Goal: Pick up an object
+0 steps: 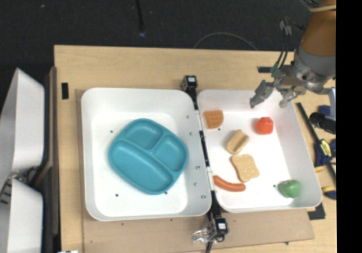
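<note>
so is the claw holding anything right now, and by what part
Nothing is held. The claw hangs open over the far edge of the right bin, with bare space between its fingers. The red toy tomato nearest it lies untouched on the bin floor.

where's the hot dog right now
The hot dog lies in the right bin, near its front left corner, just below the toast slice.

You've got a teal divided plate [148, 155] sitting mid left bin [93, 201], both bins on a wooden bench [124, 65].
</note>
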{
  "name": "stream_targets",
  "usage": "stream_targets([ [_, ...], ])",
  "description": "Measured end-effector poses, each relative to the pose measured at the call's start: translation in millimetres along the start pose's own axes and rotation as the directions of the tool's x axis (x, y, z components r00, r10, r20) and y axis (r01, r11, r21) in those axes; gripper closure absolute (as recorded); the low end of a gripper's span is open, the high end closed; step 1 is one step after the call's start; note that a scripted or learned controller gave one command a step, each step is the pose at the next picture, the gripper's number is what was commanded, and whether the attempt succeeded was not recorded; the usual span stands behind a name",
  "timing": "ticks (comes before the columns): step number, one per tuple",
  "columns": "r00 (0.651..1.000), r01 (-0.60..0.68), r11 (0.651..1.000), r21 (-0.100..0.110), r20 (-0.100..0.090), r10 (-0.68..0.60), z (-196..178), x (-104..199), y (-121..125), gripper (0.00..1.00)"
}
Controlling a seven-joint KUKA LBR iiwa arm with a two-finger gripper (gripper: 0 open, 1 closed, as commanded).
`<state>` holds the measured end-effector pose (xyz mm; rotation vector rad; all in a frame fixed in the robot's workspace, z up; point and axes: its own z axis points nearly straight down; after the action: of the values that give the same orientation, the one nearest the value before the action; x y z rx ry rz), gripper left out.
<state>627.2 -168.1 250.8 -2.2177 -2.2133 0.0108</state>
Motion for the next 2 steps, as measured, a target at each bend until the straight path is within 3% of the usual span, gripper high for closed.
stream_targets([
  [1, 1.000, 0.002, 1.000, -0.013, 0.002, -0.002, -7.7, 0.4, 2.3, 0.00],
  [2, 1.000, 0.001, 1.000, -0.009, 0.004, -0.001, 35.1, -2.3, 6.9, 0.00],
])
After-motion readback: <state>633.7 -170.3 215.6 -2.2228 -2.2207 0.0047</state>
